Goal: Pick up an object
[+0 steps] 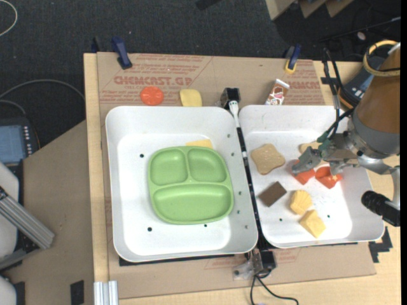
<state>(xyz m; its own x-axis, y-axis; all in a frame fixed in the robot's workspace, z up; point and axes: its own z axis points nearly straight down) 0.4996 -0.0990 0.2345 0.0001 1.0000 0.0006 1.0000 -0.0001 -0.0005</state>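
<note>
Gripper (316,162) low, arm from right

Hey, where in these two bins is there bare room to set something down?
Left bin: bare floor around the green divided plate, widest along its left and front. Right bin: bare along the back wall; crowded mid-floor with toast slice, brown square, yellow chunks, red pieces under the pincer.

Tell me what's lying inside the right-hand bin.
In the right bin: a toast slice, a brown square, two yellow cheese pieces, and red pieces beneath the gripper. The arm covers the bin's right side.
</note>
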